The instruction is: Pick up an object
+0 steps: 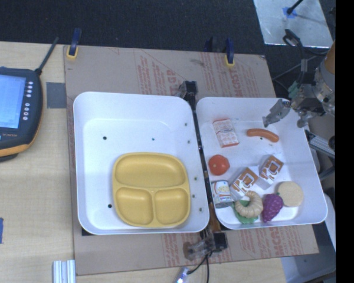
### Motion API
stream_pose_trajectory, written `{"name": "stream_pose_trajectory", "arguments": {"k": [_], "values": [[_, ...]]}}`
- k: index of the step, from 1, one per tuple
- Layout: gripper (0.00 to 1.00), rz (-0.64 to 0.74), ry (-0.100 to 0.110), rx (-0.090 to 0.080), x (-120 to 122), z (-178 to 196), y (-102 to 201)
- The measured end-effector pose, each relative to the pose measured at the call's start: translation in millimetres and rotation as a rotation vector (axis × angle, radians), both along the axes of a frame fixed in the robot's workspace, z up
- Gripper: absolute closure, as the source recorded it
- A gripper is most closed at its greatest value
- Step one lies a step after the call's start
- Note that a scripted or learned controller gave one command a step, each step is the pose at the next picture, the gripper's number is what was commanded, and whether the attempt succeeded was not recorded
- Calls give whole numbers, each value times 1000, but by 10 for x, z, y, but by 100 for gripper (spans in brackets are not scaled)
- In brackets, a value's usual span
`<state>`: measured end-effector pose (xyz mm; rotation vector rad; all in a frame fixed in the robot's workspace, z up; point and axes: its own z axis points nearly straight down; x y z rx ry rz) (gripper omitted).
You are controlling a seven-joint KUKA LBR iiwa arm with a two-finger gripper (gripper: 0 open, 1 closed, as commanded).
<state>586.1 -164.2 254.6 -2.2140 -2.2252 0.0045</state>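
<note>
Camera view has the end effector (290,112) open, fingers spread, hovering over the right bin's (311,175) far edge. Just below it lies the sausage (263,135), long axis running left-right, slightly tilted, touching nothing.

Single fixed camera, mounted above the bench and looking down at a slant from the 6 o'clock side, so the far edge of the bench lies toward 12 o'clock. It stands far enough back to take in both bins whole: the left bin (85,158) at centre, the right bin (310,175) toward 3 o'clock. The arm (318,96) enters from 2 o'clock. A tablet (9,111) sits at 9 o'clock.
</note>
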Motion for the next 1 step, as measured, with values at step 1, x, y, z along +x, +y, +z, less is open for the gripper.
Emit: {"name": "stream_pose_trajectory", "arguments": {"k": [1], "values": [[0, 1, 3, 0, 403, -963, 536]]}}
